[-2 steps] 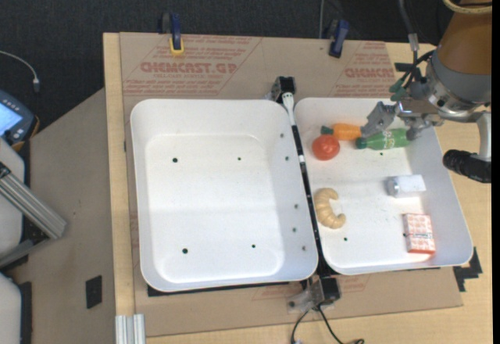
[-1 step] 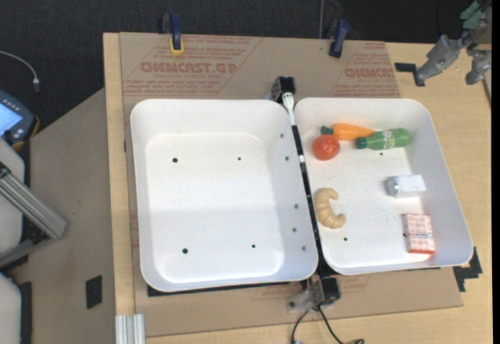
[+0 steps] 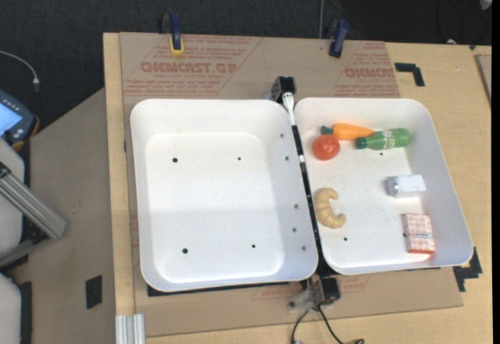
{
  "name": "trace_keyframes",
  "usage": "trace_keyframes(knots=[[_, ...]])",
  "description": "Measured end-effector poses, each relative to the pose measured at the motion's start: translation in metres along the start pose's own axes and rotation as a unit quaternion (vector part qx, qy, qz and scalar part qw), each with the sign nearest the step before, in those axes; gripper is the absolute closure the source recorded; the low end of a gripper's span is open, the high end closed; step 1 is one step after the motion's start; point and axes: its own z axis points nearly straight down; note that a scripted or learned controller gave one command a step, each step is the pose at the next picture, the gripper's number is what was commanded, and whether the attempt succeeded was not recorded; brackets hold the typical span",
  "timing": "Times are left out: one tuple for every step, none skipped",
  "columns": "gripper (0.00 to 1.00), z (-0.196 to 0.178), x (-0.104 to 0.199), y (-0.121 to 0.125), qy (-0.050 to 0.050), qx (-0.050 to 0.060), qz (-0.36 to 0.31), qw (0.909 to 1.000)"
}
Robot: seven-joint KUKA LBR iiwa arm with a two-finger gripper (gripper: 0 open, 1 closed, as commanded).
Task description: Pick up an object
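Objects all in right bin (image 3: 445, 202). Landmark: tomato (image 3: 326, 148), near bin's upper left. Carrot (image 3: 349, 130) just above-right of tomato, touching or nearly so. Green bottle (image 3: 383, 139) right of tomato, lying flat, neck toward carrot. Croissant (image 3: 329, 207) below tomato. Grey-white block (image 3: 405, 185) lower right of tomato. Carton (image 3: 419, 234) farther lower right. Left bin (image 3: 148, 178) beside. Gripper state: cannot tell.

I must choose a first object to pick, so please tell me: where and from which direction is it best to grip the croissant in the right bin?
Probably the thick middle of the croissant, coming straight down from above. It lies flat in the right bin, curved, with its narrow tips pointing right. The fingers should close across the short width, left to right. The divider wall on its left is near, so little room remains for that finger.
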Motion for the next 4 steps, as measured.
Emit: trace_keyframes(knots=[[1.00,-0.002,0.002,0.000,0.002,0.007,-0.001,1.0000],[1.00,0.138,0.035,-0.038,0.007,0.019,-0.001,0.9998],[1.00,0.315,0.063,-0.052,0.007,0.018,-0.001,0.9998],[1.00,0.442,0.073,-0.067,0.006,0.017,0.000,0.9998]])
